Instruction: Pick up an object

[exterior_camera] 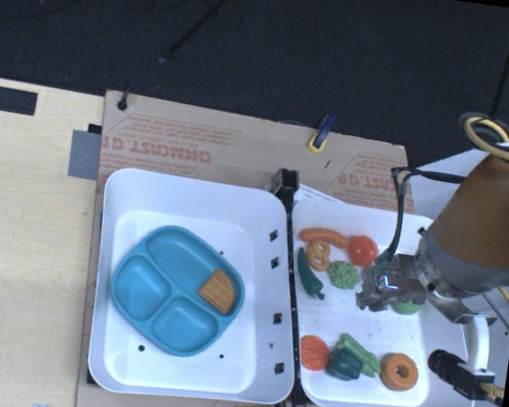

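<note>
Green broccoli [343,275] lies just left of the gripper [375,296] (whether it grips anything, I cannot tell).

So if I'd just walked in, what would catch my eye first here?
Probably the blue divided plate in the left bin, with a waffle piece in one compartment. Next, the right bin with its bright toy food: a tomato, a doughnut, broccoli. The gripper hangs over that bin.
</note>
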{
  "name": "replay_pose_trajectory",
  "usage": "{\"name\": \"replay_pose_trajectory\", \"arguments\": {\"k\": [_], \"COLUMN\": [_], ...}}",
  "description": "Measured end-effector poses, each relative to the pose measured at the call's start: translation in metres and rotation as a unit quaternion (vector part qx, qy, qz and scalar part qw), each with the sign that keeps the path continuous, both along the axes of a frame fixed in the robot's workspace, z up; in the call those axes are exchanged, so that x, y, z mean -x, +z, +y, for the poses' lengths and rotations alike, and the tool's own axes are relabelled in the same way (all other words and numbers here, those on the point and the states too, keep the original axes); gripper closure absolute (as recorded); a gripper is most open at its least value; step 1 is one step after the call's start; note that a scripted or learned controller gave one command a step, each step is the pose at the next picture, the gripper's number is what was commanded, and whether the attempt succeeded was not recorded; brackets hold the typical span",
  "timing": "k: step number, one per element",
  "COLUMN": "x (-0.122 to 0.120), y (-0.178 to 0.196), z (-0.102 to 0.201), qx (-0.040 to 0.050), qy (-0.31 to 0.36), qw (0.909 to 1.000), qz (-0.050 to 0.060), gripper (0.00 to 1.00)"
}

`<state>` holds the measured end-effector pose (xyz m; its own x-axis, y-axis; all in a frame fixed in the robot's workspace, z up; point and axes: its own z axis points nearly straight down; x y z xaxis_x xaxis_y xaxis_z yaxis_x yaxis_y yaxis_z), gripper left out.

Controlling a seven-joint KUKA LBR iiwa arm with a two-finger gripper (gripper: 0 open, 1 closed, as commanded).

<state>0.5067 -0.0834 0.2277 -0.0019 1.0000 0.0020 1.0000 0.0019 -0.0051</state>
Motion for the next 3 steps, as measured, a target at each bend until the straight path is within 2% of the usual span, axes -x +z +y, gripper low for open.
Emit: {"name": "replay_pose_trajectory", "arguments": {"k": [1, 2, 3], "x": [0.014, 0.015, 0.009], "y": [-0.009, -0.011, -0.008], "z": [0.048, 0.106, 0.11], "qx": [0.0002, 0.0002, 0.0007], "qy": [0.0, 0.001, 0.0], "qw": [1.0, 1.0, 1.0], "qz": [0.0, 0.0, -0.001], "gripper": [1.0, 1.0, 1.0]}}
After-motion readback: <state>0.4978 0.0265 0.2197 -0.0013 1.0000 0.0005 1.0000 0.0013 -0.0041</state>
